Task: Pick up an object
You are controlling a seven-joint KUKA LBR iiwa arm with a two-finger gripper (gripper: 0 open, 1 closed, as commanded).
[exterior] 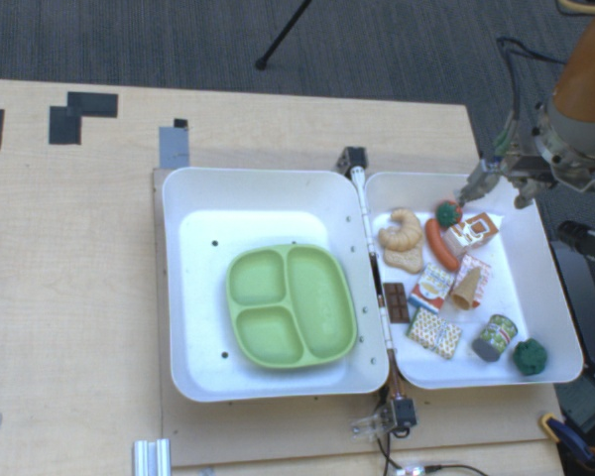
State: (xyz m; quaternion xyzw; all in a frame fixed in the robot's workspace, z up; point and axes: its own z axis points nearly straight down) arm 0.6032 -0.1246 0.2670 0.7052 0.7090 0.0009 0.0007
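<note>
The right bin (pixel 560 296) holds several toy foods. Among them are a croissant (pixel 402 230), an orange sausage (pixel 440 245), a red-and-green strawberry (pixel 447 213), a small carton (pixel 475 230), a chocolate bar (pixel 397 302), an ice-cream cone (pixel 466 287), a can (pixel 494 337) and a green broccoli (pixel 530 356). My gripper (pixel 500 184) hangs over the bin's far right corner, just right of the strawberry and carton. Its fingers (pixel 477 180) are spread open with nothing between them.
The left bin (pixel 193 266) carries a green three-compartment plate (pixel 291 305). A ridge with clamps (pixel 369 266) divides the two bins. A patterned box (pixel 434 333) and a juice box (pixel 433 286) lie near the middle of the right bin.
</note>
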